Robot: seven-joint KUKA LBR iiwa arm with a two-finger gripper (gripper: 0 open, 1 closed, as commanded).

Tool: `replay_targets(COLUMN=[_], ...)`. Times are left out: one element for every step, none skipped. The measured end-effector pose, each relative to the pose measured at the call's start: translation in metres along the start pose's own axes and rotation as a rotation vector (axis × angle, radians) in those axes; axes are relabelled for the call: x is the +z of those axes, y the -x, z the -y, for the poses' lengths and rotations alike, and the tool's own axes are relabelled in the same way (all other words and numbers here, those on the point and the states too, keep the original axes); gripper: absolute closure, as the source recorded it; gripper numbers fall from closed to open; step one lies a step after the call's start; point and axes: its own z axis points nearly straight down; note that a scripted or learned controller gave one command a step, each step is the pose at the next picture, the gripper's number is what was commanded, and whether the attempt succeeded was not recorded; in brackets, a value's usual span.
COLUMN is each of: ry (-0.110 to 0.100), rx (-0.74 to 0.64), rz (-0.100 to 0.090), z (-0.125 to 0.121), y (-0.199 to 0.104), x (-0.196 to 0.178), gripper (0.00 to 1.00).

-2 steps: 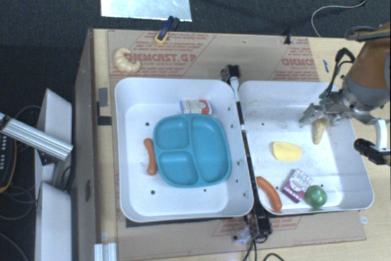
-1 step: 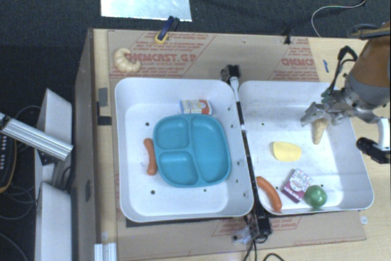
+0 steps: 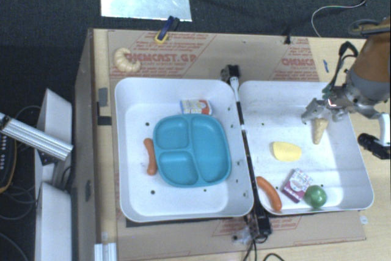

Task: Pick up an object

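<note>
Inspecting the worktop (image 3: 183, 58) from above, two shallow white bins sit side by side on it. Landmark for all positions below: the blue divided tray (image 3: 191, 150).

Left bin (image 3: 131, 131): holds the blue divided tray at its centre, three compartments, nothing seen in them. A small white and orange carton (image 3: 196, 107) lies just above the tray, touching or nearly touching its upper rim. An orange sausage-shaped toy (image 3: 149, 156) lies just left of the tray, lengthwise along its edge.

Right bin (image 3: 360, 189), to the right of the tray: holds five items. A cream cone-shaped piece (image 3: 319, 130) stands farthest right of the tray and slightly above its level. A pale yellow lump (image 3: 286, 151) lies right of the tray at about its height. A second orange sausage-shaped toy (image 3: 269, 193) lies below and right of the tray, close to the divide between the bins. A small magenta packet (image 3: 297, 185) and a green ball (image 3: 315, 196) lie further right of that sausage, just beside each other.

Pincer (image 3: 322, 109): positioned over the right bin, well right of the tray, directly above the cone-shaped piece. The top of that piece meets the pincer tips; whether the fingers are closed on it cannot be told.

On the worktop above and left of the tray lies a beige curled object (image 3: 126, 59).
</note>
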Motion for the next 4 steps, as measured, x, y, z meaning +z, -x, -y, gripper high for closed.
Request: replay_targets(ry=[0.0, -0.001, 0.003, 0.002], rx=[-0.001, 0.001, -0.001, -0.001], rz=[0.001, 0.001, 0.002, 0.002], z=[-0.007, 0.0, -0.002, -0.001], y=[0.0, 0.0, 0.0, 0.0], x=[0.014, 0.033, 0.021, 0.021], gripper=[0.0, 0.0, 1.0, 0.0])
